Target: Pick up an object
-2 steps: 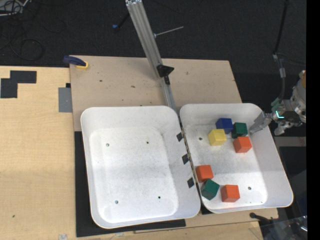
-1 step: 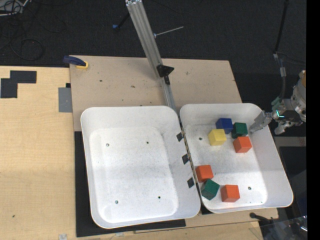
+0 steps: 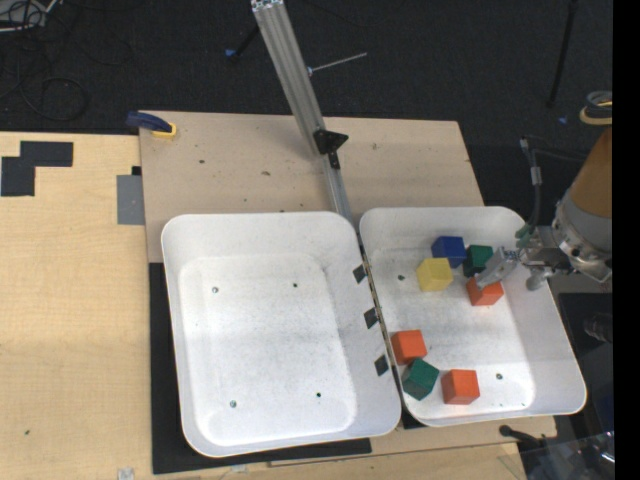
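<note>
**Robot arm reaching into right bin of coloured blocks**

A grey KUKA arm with an orange band is reaching in over the right rim of the right white bin [image 3: 540,368], its pincer [image 3: 497,268] hanging low over the bin's upper right part. The pincer is sitting right at an orange-red block [image 3: 485,292], which is lying just below and touching or nearly touching the metal tips; whether the tips are apart, together or clamped on that block cannot be told from this slant. Six further blocks are lying in the same bin. A green block [image 3: 479,258] is sitting just left of the pincer, with a blue block [image 3: 449,249] beside it and a yellow block [image 3: 434,274] just below the blue one. Well apart from the pincer, toward the bin's lower left, an orange block [image 3: 408,345] is resting near the left wall, a dark green block [image 3: 421,378] is lying just below it, and another orange block [image 3: 460,386] is sitting to the right of the dark green one. The left white bin [image 3: 190,258] is lying alongside on the wooden surface [image 3: 240,163], and a slanted aluminium rail [image 3: 290,63] is rising behind the two bins.
</note>
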`<control>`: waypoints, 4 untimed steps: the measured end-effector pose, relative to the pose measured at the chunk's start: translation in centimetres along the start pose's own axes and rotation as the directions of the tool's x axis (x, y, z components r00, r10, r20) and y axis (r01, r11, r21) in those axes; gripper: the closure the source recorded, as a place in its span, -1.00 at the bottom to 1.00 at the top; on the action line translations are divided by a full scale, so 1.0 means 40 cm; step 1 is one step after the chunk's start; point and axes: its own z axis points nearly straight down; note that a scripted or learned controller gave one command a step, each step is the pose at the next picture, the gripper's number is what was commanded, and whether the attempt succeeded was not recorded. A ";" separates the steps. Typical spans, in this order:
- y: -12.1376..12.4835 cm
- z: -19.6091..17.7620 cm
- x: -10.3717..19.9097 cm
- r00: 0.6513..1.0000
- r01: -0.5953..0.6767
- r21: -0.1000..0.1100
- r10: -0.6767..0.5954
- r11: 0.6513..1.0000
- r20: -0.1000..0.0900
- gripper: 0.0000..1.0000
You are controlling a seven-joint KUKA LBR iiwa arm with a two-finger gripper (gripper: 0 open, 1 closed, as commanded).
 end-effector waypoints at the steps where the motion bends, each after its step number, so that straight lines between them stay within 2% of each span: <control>1: 0.018 0.149 -0.006 1.000 -0.002 0.000 0.002 1.000 0.000 -1.00; 2: 0.021 0.254 -0.006 1.000 -0.003 -0.009 0.003 1.000 0.003 -1.00; 3: 0.019 0.229 -0.008 1.000 -0.009 -0.008 0.009 1.000 0.002 1.00; 4: 0.046 0.094 -0.010 1.000 0.001 -0.013 -0.001 1.000 0.004 1.00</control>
